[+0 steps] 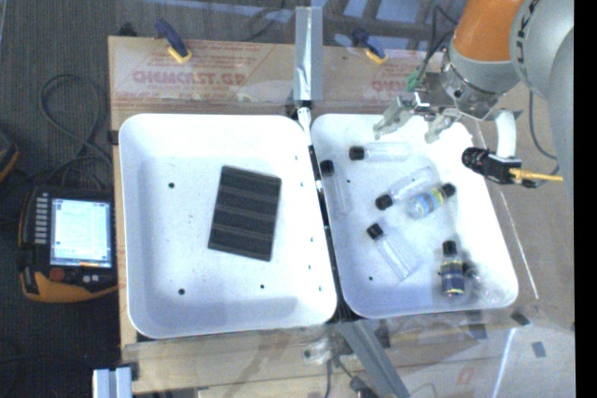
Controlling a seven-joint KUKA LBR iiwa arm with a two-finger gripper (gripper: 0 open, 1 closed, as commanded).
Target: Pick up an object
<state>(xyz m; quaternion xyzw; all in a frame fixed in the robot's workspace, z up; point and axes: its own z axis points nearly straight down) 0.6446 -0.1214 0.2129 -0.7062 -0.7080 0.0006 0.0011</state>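
Observation:
My gripper (413, 120) hangs open over the far edge of the right bin (499, 238), with nothing between its spread fingers. Just below it lies a clear vial (378, 149) with a black cap. Further into that bin are a larger clear bottle (415, 194), another clear vial (388, 250), a thin vial (332, 185) along the left wall, and a small dark bottle (454, 276) with a blue and yellow label at the near right. A black ribbed rectangular pad (244, 212) lies flat in the left bin (140, 200).
A metal post (305, 61) stands behind the gap between the bins. Two blue and yellow clamps (173, 40) (367, 45) hold the back board. A handheld pendant (70, 242) with a lit screen lies left of the bench.

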